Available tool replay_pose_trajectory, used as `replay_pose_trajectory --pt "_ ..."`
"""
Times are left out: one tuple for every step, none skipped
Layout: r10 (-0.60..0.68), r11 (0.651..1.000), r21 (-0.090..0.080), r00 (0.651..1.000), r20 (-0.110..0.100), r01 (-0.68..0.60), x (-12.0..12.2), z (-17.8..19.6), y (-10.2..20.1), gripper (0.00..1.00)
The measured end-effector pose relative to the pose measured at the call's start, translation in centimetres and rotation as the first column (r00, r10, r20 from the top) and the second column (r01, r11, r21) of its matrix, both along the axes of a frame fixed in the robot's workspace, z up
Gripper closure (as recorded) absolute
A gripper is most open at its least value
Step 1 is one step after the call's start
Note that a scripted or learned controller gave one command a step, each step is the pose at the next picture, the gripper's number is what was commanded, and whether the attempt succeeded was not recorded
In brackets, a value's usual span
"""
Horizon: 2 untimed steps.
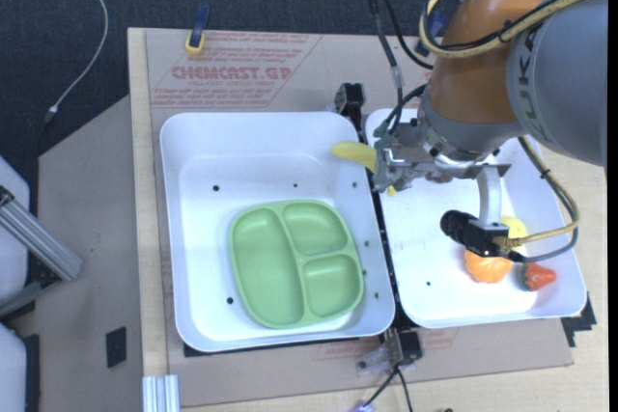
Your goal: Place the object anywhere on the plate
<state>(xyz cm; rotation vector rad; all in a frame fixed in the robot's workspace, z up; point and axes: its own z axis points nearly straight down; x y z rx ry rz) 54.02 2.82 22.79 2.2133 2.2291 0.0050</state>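
A pale green plate (294,260) with three compartments lies in the left bin (193,207), toward its front. My gripper (379,165) hangs over the rims where the two bins meet, near the back. It is shut on a small yellow banana-shaped object (350,151), which sticks out to the left of the fingers, above the left bin's back right corner. The object is held up off the floor, behind and to the right of the plate.
In the right bin (435,294), near its front right, lie an orange fruit-like piece (488,268), a small red piece (539,278) and a small yellow piece (516,229). The arm's bulk covers that bin's back half.
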Motion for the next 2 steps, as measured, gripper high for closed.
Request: replay_pose_trajectory --pt "-0.006 1.0 -0.001 1.0 -0.004 0.006 0.1 -1.1 4.9 1.0" --pt "-0.002 1.0 -0.001 1.0 -0.002 0.002 -0.3 -0.6 9.6 1.0"
